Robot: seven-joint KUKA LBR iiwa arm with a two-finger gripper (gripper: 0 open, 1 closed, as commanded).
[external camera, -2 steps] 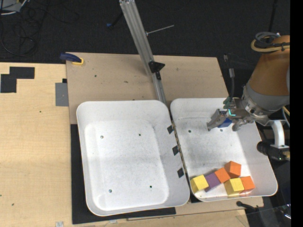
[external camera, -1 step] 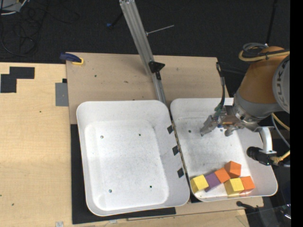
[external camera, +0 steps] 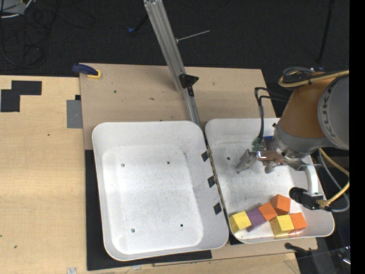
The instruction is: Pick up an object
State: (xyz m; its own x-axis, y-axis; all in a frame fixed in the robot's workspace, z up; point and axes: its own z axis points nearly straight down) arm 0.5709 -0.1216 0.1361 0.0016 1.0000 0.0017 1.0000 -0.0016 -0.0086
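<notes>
A: Where's the gripper [external camera: 251, 161] rn?

B: Over the right bin [external camera: 228, 131], roughly mid-floor, left of the arm's [external camera: 311, 121] wrist. Can't tell if it's released or clenched, too small and blurry. Nothing visibly in it.

A: And the stuff to pick?

B: Blocks bunched in the near corner of that bin: yellow block [external camera: 240, 220], purple block [external camera: 255, 218], a couple of orange blocks [external camera: 279, 204], another yellow block [external camera: 282, 225] by the front wall. Well apart from the gripper.

A: Risks?

B: Imo the big one is closing on bare floor, since nothing sits under it. Second: blocks are touching, so coming down on the cluster could wedge a neighbour or shove the pile w/o getting a clean hold. The ones against the front rim leave little room on the wall side.

A: Room to move?

B: Plenty of bare floor btw gripper and cluster. Left bin [external camera: 114, 136] sits right alongside, shared rim w/ black clips [external camera: 211, 181], so keep clear of that edge. Orange block on top looks the most exposed pick.
</notes>
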